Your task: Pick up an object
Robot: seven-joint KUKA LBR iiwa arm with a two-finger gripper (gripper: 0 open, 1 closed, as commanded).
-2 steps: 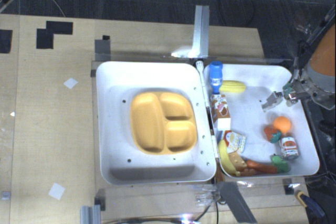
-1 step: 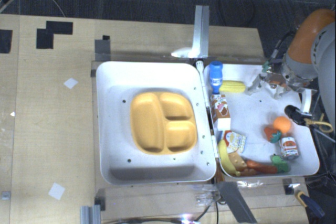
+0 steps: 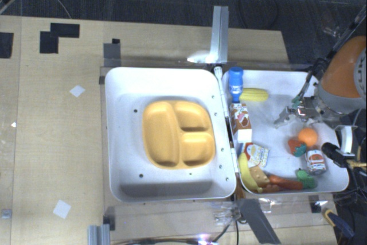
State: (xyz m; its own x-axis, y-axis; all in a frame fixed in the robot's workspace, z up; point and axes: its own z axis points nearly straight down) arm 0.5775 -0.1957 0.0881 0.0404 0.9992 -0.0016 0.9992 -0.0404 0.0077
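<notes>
Camera view: gripper [image 3: 289, 113] hangs over right bin [image 3: 275, 86], can't tell jaw state, nothing visibly held. Orange [image 3: 308, 136] sits just below it, near the can [image 3: 316, 161]. I'd center over the orange, descend straight, avoid nudging neighbours.

The right bin [image 3: 269, 80] has bare floor in its middle, between the yellow banana [image 3: 254, 94] near the far wall and the carrot [image 3: 285, 183] along the near wall. Its left wall is lined by a blue-capped bottle [image 3: 235, 82], a brown carton [image 3: 241, 121] and a snack packet [image 3: 256, 155]. An orange [image 3: 308, 136] and a small can [image 3: 316, 162] crowd the right side, beside the arm [image 3: 344, 77].
</notes>
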